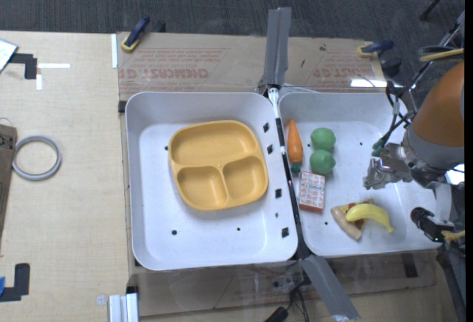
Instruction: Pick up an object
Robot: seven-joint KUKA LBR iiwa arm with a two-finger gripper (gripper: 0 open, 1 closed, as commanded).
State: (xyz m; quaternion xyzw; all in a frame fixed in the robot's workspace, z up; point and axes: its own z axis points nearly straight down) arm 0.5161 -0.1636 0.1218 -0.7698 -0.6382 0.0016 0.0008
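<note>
Two shallow white bins sit side by side on the bench. The left bin (148, 239) holds a yellow divided plate (218, 163) with three compartments, lying flat near its middle. The right bin (347, 239) holds the loose things: an orange carrot (294, 141) lies along its left wall, two green balls (322, 150) sit just beside the carrot, one above the other, and a small red and white carton (312, 191) lies below them. Nearer the bin's front edge, a yellow banana (372, 215) rests touching a slice of pizza (346, 219). The gripper (378, 176) hangs over the right part of the right bin, just above and to the right of the banana, and nothing shows between its fingers; whether they are apart or together I cannot tell. A roll of tape (34, 157) lies on the bench, well left of both bins
</note>
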